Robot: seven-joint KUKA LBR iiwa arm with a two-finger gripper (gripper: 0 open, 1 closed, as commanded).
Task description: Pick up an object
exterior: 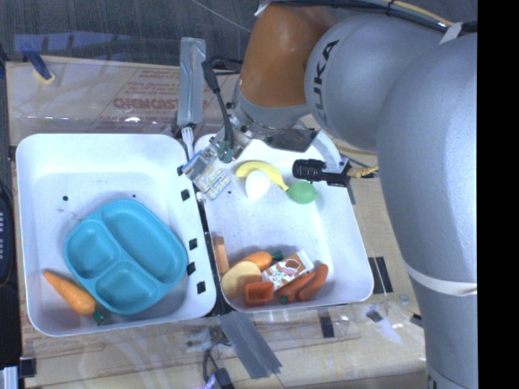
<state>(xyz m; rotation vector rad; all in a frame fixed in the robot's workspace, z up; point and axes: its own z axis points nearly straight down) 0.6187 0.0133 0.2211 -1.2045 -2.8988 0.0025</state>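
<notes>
Grey arm (405, 96) looms nearest, reaching in from the right. Gripper (208, 173) hangs over the right bin's (345, 217) left rim, nothing visibly between its fingers; jaw opening cannot be told. Banana (261, 171), white egg (257, 186) and green ball (302, 192) lie just beside it. Left bin (49, 160): blue tray (126, 254), carrot (70, 292).

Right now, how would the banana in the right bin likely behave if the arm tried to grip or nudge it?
The banana looks smooth and glossy, so it may slip. Its curved shape could let it pivot or rock when nudged. It lies touching a white egg-shaped piece, which would probably roll away if bumped.
</notes>
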